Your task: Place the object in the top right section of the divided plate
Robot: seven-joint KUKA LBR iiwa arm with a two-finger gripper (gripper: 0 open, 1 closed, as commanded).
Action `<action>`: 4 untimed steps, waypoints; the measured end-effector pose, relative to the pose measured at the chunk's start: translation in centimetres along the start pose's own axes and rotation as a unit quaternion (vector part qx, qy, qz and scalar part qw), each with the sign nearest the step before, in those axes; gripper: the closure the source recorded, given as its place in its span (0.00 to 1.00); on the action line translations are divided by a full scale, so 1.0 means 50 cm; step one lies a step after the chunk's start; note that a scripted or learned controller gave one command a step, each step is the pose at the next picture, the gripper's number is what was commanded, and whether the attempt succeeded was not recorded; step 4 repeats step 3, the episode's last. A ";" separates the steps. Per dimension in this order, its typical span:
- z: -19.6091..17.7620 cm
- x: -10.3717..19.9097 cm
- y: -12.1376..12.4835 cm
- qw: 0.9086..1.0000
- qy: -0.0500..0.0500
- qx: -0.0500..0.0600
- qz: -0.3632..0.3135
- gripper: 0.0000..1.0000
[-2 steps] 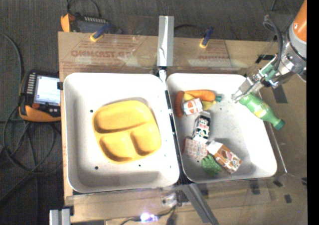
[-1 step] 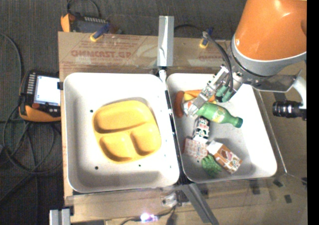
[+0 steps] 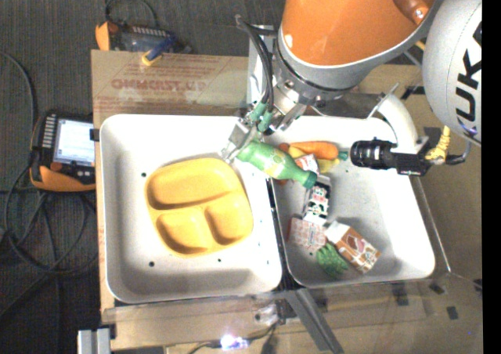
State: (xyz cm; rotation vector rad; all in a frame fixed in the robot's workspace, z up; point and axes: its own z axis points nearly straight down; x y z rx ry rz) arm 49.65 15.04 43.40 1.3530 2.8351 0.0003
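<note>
- gripper (image 3: 244, 139) closed on the green bottle (image 3: 275, 163), above the divider between the bins
- bottle tilted, base just beside the yellow divided plate (image 3: 200, 207); plate in the left bin (image 3: 117, 188)
- carrot (image 3: 316, 149) in the right bin (image 3: 391, 227)

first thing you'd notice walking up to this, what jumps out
The big orange and grey arm looming over the top right, its gripper holding a green bottle above the gap between the bins. Next, the bright yellow divided plate in the left bin, and the food packs heaped in the right bin.
</note>
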 end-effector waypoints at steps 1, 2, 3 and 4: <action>0.001 -0.088 -0.011 0.998 -0.001 0.000 -0.061 1.00; 0.051 -0.081 -0.004 0.987 -0.001 0.000 -0.163 1.00; 0.018 0.147 0.086 0.955 0.000 -0.001 -0.298 1.00; 0.018 0.147 0.086 0.955 0.000 -0.001 -0.298 1.00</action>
